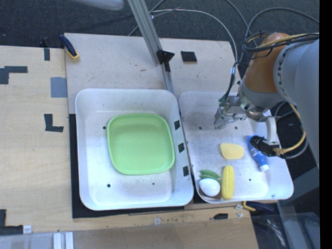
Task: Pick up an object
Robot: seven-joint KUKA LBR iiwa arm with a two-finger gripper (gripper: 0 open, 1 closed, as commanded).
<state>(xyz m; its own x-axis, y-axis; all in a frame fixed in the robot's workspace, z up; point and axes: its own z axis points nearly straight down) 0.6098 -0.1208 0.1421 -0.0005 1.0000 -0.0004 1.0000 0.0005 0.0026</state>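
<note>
Hovering over the right bin [193, 108], the gripper [224, 119] looks blurred; jaw state unclear, no legible labels.

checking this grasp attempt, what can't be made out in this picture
- Tool, camera view: too small and blurred to tell its opening.
- Green item: partly hidden behind the white egg.
- Blue item: crossed by a black cable, so its shape is unclear.

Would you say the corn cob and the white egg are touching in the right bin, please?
Touching: the camera view shows the corn cob pressed against the white egg, no bin floor between them.
</note>
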